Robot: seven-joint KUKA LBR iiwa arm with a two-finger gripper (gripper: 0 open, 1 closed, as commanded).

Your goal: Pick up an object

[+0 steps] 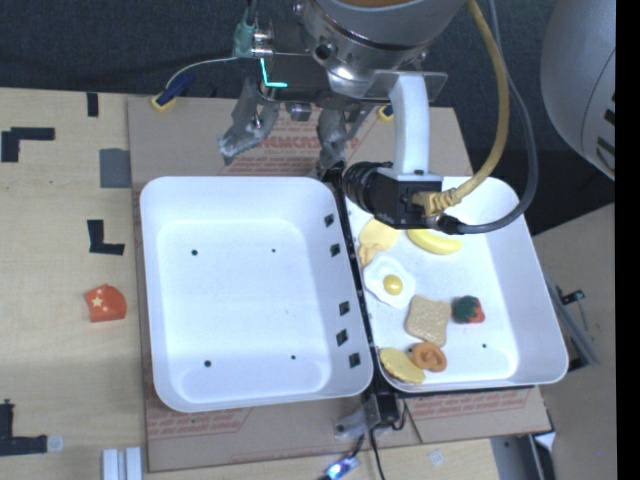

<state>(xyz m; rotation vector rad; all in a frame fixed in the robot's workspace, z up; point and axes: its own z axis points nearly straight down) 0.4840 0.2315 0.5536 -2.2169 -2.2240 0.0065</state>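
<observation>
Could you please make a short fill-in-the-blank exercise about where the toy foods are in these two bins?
1. The fried egg lies in the ____ bin of the camera view.
2. The slice of toast lies just ____ the fried egg in the picture.
3. The small red object lies ____ both bins, on the bench.

Missing words: right; below; outside

Toy food (425,318) in right bin (520,268)

Arm is reaching in at top center of the frame, orange band at the very top edge. Gripper (290,140) is hanging in the upper middle, fingers spread apart and pointing down, nothing sitting between them.
</observation>
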